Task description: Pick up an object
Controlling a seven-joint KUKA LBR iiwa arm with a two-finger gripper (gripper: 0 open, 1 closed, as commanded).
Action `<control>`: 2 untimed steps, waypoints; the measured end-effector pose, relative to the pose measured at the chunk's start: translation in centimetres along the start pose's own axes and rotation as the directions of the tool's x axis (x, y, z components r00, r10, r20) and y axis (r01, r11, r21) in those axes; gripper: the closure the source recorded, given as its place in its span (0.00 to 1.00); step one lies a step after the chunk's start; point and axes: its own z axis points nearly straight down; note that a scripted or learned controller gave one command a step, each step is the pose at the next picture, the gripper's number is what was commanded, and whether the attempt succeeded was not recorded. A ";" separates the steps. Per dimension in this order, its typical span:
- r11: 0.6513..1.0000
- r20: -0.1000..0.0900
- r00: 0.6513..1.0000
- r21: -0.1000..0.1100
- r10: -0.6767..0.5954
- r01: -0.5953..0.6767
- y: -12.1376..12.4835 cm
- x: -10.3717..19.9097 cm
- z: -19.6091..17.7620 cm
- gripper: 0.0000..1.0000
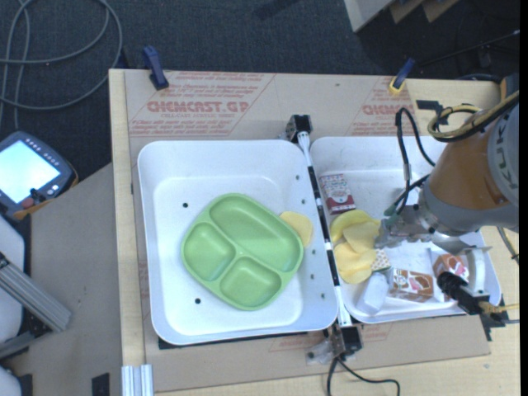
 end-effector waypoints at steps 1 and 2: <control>1.000 -0.002 1.000 0.014 0.000 0.000 3.3 -4.8 -5.5 1.00; 1.000 -0.002 1.000 0.016 -0.001 0.001 3.3 -4.8 -5.5 0.00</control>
